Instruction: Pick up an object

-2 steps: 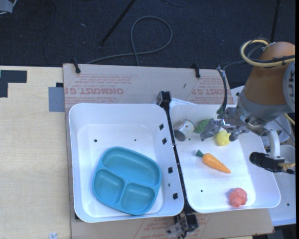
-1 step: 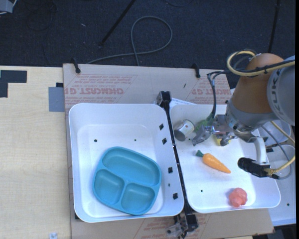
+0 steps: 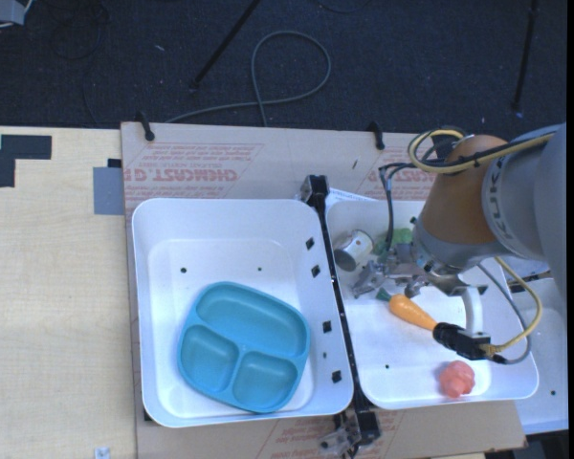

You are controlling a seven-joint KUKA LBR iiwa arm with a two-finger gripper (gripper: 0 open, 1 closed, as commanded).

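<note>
My gripper (image 3: 375, 277) is down in the right bin (image 3: 402, 385), near its left wall, under the grey arm with the orange band. A small grey-white cup (image 3: 352, 250) lies on its side just up-left of the gripper. An orange carrot-shaped piece (image 3: 411, 312) lies just to the gripper's lower right. A green object (image 3: 400, 239) peeks out behind the wrist, partly hidden. A pink ball (image 3: 456, 378) rests near the bin's front right corner.
The left bin (image 3: 163, 247) holds a blue divided plate (image 3: 243, 345). A black divider rail (image 3: 327, 295) runs between the bins. A yellow and black cable (image 3: 502, 338) hangs from the arm over the right bin, ending in a black plug (image 3: 459, 339).
</note>
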